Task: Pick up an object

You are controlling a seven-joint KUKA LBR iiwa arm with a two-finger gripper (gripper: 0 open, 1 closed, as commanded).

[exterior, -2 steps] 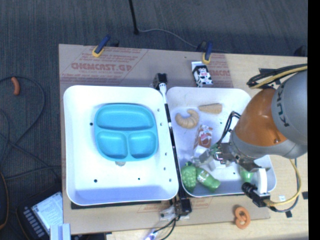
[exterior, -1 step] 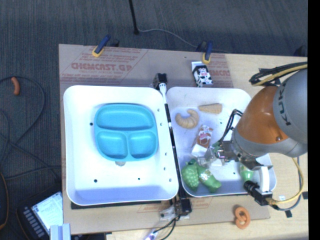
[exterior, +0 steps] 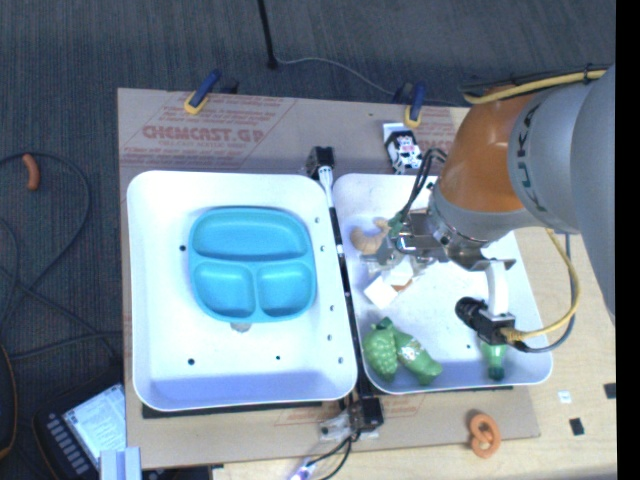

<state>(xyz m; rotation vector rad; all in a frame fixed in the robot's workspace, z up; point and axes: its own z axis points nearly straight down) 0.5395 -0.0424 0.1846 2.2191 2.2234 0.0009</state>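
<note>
My gripper (exterior: 408, 242) hangs low over the upper left part of the right bin (exterior: 530, 368), below the arm's orange band. Just under it lie a white block (exterior: 381, 290) and a small brown piece (exterior: 401, 281). A tan object (exterior: 365, 238) sits to its left, near the bin's wall. A bumpy green toy (exterior: 380, 349) and a second green piece (exterior: 419, 361) rest at the bin's front left. A green-tipped pen-like thing (exterior: 495, 356) lies at the front right. The arm hides the back right of this bin.
The left bin (exterior: 150, 268) holds a blue three-compartment tray (exterior: 252, 262). A black divider bar (exterior: 335, 238) runs between the bins. Clamps (exterior: 203, 89) hold the cardboard base at the back. An orange ring (exterior: 484, 431) lies on the bench in front.
</note>
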